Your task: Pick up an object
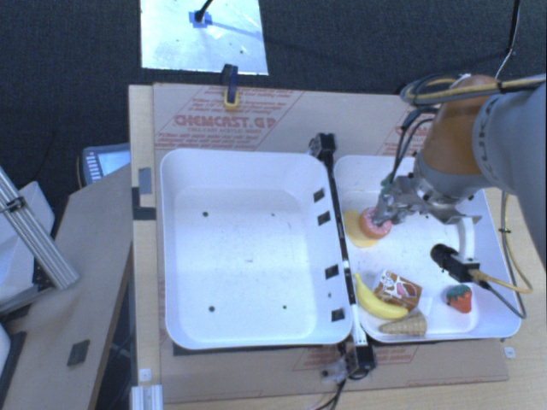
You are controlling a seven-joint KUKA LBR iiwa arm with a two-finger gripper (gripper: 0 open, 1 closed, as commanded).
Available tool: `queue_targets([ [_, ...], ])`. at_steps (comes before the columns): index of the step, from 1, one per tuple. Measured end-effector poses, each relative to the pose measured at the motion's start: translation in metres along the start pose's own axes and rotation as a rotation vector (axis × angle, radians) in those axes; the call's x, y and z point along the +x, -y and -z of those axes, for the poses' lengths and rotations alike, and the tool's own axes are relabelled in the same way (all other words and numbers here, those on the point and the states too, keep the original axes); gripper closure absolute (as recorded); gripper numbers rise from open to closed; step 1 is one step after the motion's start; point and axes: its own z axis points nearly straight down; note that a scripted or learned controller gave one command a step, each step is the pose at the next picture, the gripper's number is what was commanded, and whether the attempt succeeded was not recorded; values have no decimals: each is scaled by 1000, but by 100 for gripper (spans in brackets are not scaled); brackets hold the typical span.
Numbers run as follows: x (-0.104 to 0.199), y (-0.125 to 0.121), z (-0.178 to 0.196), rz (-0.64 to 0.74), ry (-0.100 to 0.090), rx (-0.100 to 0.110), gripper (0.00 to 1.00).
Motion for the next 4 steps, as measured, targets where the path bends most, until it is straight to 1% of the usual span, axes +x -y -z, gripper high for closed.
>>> queue_targets([
  [1, 51, 19, 61, 5, -2, -1, 100],
  [2, 114, 29, 57, 7, -3, 5, 100],
  [3, 158, -30, 161, 7, -3, -12, 100],
  [4, 237, 8, 138, 8, -3, 7, 100],
])
